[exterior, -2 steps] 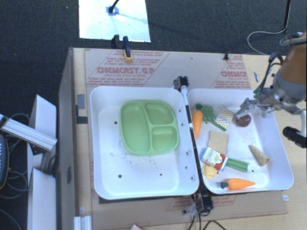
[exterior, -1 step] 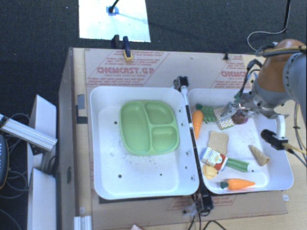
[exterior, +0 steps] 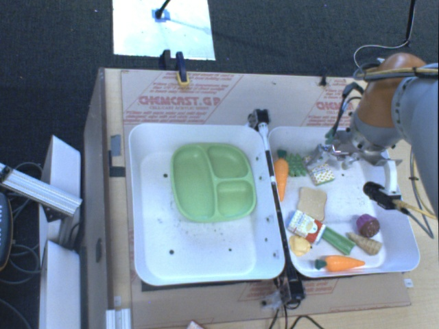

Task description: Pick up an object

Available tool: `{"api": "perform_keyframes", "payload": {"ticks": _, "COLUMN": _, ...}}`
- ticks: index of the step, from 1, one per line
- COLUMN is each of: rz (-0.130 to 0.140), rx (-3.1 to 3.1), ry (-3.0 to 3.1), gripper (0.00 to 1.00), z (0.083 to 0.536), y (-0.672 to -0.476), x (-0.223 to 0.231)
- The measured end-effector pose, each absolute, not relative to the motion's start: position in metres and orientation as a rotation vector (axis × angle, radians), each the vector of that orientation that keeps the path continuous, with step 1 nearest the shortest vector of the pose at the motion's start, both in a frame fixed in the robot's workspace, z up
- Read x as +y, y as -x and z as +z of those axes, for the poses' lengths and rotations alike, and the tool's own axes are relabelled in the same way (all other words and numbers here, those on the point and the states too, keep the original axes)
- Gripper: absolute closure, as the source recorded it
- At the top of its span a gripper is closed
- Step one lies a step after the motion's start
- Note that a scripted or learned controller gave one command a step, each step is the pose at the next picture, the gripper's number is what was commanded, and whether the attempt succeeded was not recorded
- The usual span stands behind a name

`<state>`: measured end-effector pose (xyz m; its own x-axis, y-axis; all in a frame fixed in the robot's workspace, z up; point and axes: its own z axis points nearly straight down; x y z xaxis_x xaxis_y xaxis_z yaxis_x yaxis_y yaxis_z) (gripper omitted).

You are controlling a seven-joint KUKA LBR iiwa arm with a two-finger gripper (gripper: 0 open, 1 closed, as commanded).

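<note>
speckled square packet (exterior: 322, 175) | pale, tilted | right bin (exterior: 405, 252) | near jaws (exterior: 328, 153)

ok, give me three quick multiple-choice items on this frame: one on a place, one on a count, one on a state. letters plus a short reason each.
1. Where does the green plate lie?
A. left bin
B. right bin
C. on the bench outside both bins

2. How many carrots are in the right bin?
A. none
B. two
C. four

3. How does the tool stand?
A. over the left bin
B. low at the right bin's far end
C. outside both bins, over the floor

Key: 1 A, the plate rests alone in the left bin. 2 B, one carrot by the divider, another carrot at the near edge. 3 B, it sits beside the speckled block.
</note>
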<state>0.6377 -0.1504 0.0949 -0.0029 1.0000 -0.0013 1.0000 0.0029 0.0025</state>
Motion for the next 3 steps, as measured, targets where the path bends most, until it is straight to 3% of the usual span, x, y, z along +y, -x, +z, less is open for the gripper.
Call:
{"api": "perform_keyframes", "payload": {"ticks": 1, "rz": 0.003, "rx": 2.226, "ry": -2.215, "gripper": 0.00, "z": 0.085, "y": -0.646, "x": -0.103}}
{"api": "perform_keyframes", "payload": {"ticks": 2, "rz": 0.004, "rx": 2.227, "ry": -2.210, "gripper": 1.00, "z": 0.096, "y": -0.647, "x": -0.104}}
{"api": "perform_keyframes", "payload": {"ticks": 3, "rz": 0.005, "rx": 2.226, "ry": -2.214, "gripper": 1.00, "z": 0.186, "y": -0.586, "x": -0.064}}
